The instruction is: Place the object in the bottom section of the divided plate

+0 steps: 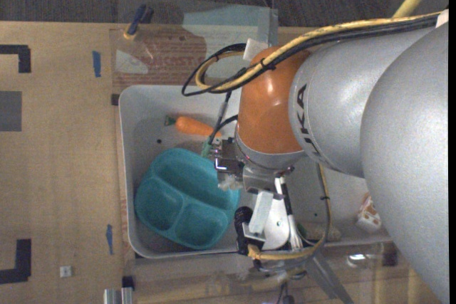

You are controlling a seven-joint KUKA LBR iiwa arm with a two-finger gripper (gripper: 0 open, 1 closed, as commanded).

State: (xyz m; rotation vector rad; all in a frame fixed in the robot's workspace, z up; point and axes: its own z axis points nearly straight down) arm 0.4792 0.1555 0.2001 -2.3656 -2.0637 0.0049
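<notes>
A teal divided plate [182,201] lies tilted in the left part of the white bin [125,153], with its compartments facing up. An orange carrot [194,126] with a green stub lies on the bin floor just above the plate. My gripper [219,166] hangs below the orange wrist band, right over the plate's upper right rim and a little below the carrot's right end. The wrist hides most of the gripper. A small green bit [209,149] shows beside it, and I cannot tell what it is.
The grey arm covers the bin's right half. A small white and red item [368,214] lies at the far right near the bin wall. Blue tape marks and a blue-handled clamp [137,20] sit on the wooden bench outside the bin.
</notes>
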